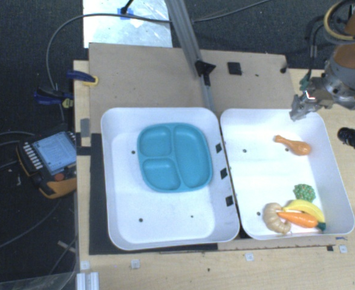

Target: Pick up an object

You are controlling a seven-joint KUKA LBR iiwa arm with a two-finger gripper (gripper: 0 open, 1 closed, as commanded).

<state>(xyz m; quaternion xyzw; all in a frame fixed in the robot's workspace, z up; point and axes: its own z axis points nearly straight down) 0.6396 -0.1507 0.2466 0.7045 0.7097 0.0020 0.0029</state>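
On the bench: we see two shallow white bins side by side, the left bin (pixel 113 222) and the right bin (pixel 256 180), their inner walls touching
Left bin: we note a blue divided plate (pixel 175 156) with three compartments, lying flat in the upper half
Right bin, upper part: a toy chicken drumstick (pixel 293 144) lies alone, well apart from the other toys
Right bin, lower corner: we count a cluster touching one another, namely a green broccoli floret (pixel 304 192), a yellow banana (pixel 307 208), an orange carrot (pixel 299 219) and a tan croissant-like piece (pixel 276 217)
Arm: it enters from the right, grey with an orange band, wrist above the right bin's top right corner
Gripper (pixel 299 109): it hangs at the upper right rim of the right bin, near the drumstick but not touching it
Fingers: we cannot tell whether they are spread or closed; we see no toy between them
Off the bench, left: a handheld control pendant (pixel 49 159) lies on the dark floor with cables
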